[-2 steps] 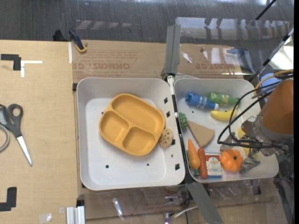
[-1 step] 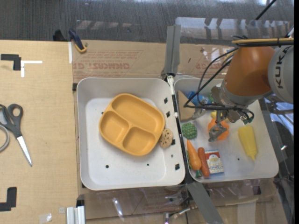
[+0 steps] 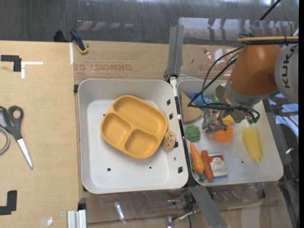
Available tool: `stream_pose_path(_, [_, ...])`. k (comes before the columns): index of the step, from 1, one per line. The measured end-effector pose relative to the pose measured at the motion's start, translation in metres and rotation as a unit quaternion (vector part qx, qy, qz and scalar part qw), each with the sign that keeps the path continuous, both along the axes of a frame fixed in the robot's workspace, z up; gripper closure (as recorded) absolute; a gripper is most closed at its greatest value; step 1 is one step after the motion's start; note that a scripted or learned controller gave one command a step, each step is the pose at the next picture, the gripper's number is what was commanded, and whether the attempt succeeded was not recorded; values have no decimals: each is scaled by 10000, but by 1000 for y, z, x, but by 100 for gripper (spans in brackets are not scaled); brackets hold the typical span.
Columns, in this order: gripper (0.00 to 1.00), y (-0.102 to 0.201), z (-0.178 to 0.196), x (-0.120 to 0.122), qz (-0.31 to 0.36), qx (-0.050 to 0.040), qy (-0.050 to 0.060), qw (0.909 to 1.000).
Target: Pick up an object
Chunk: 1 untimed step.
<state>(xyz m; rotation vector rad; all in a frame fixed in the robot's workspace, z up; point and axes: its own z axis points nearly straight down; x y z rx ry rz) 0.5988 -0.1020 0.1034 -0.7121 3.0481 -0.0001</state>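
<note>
Gripper low in the right bin, nothing lifted yet.
The gripper (image 3: pixel 214 125) sits beside the orange toy (image 3: pixel 223 135); whether it is clenched or released I cannot tell, so the pick remains undone.

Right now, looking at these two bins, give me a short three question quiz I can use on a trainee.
1. True or false: the yellow divided plate lies in the right bin.
2. Which item lies against the plate's right edge? A) cookie B) scissors C) corn cob
3. Fill in: the gripper hangs above the ____ fruit.

Key
1. False; it lies in the left bin.
2. A.
3. Orange; whether the gripper grips it cannot be told.
</note>
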Motion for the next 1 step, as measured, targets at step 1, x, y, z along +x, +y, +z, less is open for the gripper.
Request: stream_pose_path(1, [0,0,0,0,0,1,1,10000])
